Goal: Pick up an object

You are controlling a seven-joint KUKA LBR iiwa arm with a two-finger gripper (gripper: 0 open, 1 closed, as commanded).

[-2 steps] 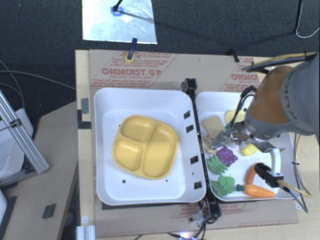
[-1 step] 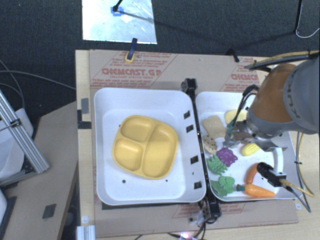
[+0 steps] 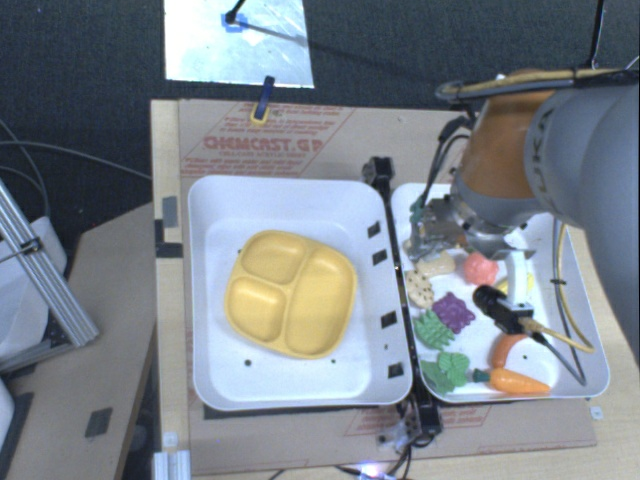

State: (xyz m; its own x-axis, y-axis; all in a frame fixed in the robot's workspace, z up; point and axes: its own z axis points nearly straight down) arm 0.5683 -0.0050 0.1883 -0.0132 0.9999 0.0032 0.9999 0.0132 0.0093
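Pincer — grip state unclear — crowded by cookie, grapes and pink toy.

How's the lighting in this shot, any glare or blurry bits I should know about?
Camera view: even, soft light across both bins, with the left bin bright white but not blown out; strong glare on the shiny sheet at the top; the arm looks soft and slightly blurred up close, while the yellow tray stays sharp.
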